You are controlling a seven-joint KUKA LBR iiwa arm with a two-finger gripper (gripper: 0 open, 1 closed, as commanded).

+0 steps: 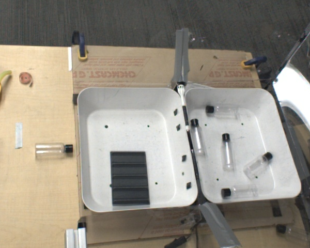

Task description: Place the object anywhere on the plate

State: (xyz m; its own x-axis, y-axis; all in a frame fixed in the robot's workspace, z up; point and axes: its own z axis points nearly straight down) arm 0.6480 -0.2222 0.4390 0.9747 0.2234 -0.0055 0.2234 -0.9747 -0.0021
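The black ridged plate (129, 178) lies flat in the left bin (93, 99), toward its near edge. The five clear vials with black caps, any of which may be the task's object, all lie in the right bin (271, 112): one (222, 111) near the far wall, one (197, 137) along the left wall, one (227, 151) mid-floor, a tilted one (258, 164) and one (238, 191) at the near wall. Another vial (51, 149) lies on the bench (31, 200). How the gripper stands cannot be told.
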